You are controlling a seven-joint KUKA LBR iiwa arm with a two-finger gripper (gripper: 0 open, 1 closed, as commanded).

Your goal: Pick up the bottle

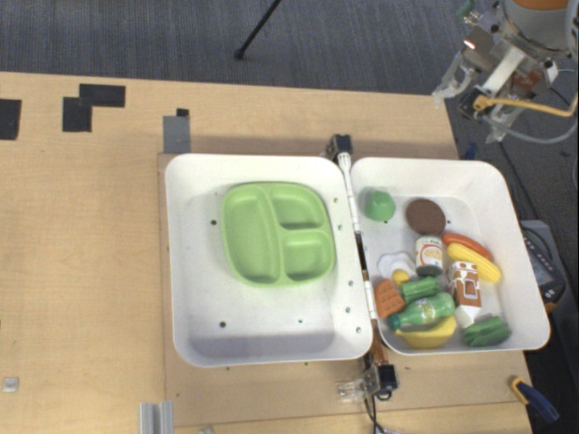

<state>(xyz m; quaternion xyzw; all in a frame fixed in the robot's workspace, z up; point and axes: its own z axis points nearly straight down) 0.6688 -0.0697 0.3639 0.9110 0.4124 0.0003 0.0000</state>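
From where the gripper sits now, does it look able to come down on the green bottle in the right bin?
Probably yes: the gripper is above the right bin, and the green bottle lies on top of the pile, though toys crowd it closely.

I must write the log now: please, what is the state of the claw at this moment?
Claw: cannot be told; it hangs above the bench's far right corner, away from the green bottle.

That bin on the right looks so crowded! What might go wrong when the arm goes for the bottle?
The green bottle lies on its side, wedged among a banana, a small can and other toy food in the right bin, so the gripper could grab a neighbour, or the round bottle could slip away.
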